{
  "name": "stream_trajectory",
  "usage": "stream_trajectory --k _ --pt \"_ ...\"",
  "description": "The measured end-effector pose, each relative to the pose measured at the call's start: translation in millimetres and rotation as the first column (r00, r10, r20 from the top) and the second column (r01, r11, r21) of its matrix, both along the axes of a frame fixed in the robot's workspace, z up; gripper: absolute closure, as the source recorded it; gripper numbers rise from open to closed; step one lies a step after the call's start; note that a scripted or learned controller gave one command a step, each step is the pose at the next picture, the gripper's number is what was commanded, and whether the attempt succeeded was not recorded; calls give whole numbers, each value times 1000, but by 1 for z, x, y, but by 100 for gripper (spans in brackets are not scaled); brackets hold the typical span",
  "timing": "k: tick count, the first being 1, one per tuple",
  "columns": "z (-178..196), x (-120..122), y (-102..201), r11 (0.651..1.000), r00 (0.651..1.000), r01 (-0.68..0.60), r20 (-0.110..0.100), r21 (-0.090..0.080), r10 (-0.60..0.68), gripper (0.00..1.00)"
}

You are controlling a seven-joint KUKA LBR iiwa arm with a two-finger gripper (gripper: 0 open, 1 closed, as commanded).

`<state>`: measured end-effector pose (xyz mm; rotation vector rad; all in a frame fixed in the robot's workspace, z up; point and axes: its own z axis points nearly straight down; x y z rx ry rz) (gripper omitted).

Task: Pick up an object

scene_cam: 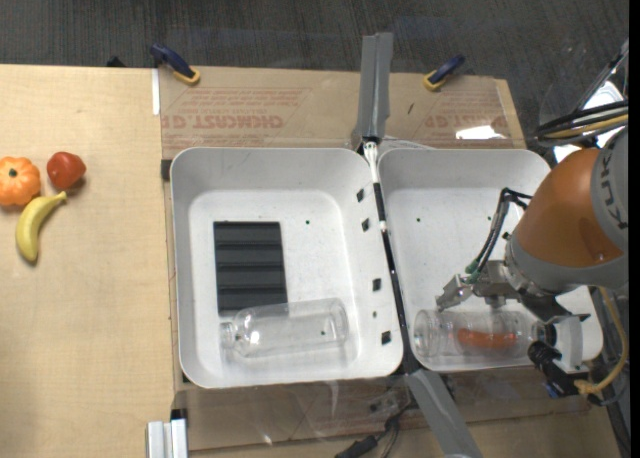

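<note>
A: What is catalogued, largest first?

B: Two white bins are listed side by side: the left bin [190,246] and the right bin [440,181]. The arm [575,211], grey with an orange band, is entered from 3 o'clock, over the right bin.

A: And the contents?

B: In the left bin, a black ridged block [250,264] is recorded toward 9 o'clock, and a clear plastic bottle [285,328] is laid on its side at 6 o'clock, touching the block's lower edge. In the right bin, a clear jar [470,338] with something orange inside is laid on its side at 6 o'clock, against the near wall.

A: The gripper?

B: The gripper [460,291] is placed just above the jar's top edge, at 7 o'clock from the wrist. Whether the jaws are open or closed cannot be told; nothing is seen between them.

A: Outside the bins?

B: On the bench at 9 o'clock, a banana [32,226], an orange fruit [17,182] and a red fruit [65,170] are grouped, touching.
</note>
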<state>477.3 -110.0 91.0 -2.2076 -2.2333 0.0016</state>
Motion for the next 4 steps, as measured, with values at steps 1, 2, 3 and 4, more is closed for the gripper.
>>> stream_trajectory --k 1,2,3,4 --pt "0 0 0 1000 1000 1 0 0 -1 0" --pt "57 0 -55 985 985 172 1 -1 -172 0" --pt "0 56 -32 978 978 208 -1 -2 -208 0" --pt "120 8 -72 961 961 275 1 -2 -275 0"
